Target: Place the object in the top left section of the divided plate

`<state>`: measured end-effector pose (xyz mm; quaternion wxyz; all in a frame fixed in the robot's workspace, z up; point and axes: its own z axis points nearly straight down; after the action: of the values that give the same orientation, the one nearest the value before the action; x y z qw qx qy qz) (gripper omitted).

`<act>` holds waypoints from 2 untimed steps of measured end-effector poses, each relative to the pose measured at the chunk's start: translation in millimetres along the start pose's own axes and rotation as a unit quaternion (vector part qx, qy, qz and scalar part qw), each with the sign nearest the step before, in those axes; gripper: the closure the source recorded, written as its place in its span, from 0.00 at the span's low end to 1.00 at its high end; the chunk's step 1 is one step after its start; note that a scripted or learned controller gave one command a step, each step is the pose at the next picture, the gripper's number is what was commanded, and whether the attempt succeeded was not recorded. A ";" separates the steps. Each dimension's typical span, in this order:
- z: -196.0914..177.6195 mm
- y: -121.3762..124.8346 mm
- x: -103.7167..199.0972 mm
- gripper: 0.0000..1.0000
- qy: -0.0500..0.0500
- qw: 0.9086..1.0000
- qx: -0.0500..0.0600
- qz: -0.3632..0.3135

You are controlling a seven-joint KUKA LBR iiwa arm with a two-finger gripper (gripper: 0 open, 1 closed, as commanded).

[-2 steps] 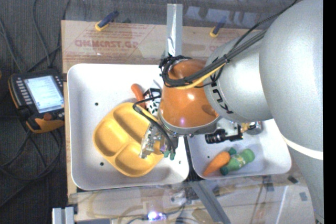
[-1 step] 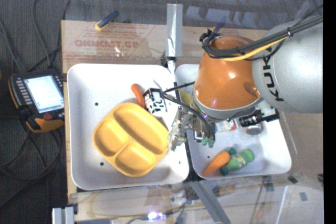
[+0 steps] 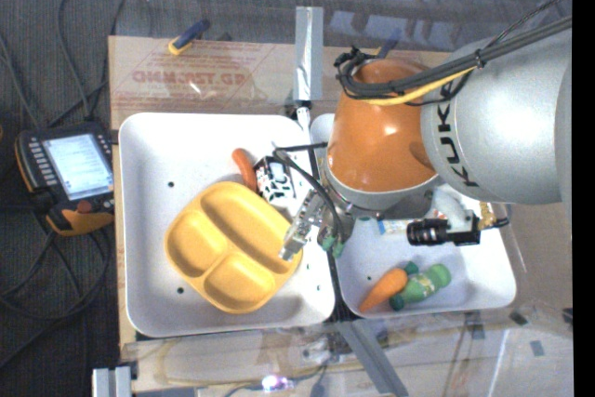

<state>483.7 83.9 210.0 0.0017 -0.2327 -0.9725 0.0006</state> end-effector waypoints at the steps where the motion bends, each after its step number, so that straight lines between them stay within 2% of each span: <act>1: -8.3 30.9 15.4 1.00 -0.001 1.000 0.000 -0.031; 2: 4.6 8.8 3.9 1.00 0.000 0.997 0.001 -0.074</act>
<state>484.1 93.5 205.3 0.0014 -0.1602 -0.9871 0.0012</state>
